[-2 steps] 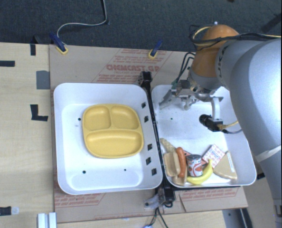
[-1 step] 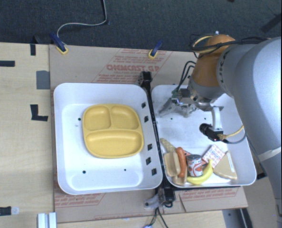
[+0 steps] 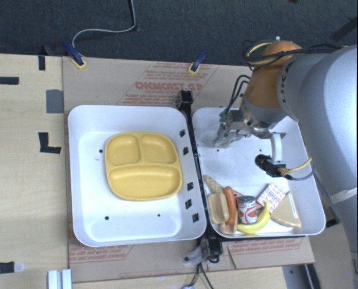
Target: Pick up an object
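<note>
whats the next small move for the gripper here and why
Probably shift toward the near end of the right bin. The gripper sits over bare bin floor at the far end, while the hot dog, can and banana lie clustered there.

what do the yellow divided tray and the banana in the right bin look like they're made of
Yellow divided tray: likely moulded plastic, matte, with smooth rounded compartment ridges. Banana: probably toy plastic, uniform bright yellow with a slight sheen, though real fruit can't be ruled out.
</note>
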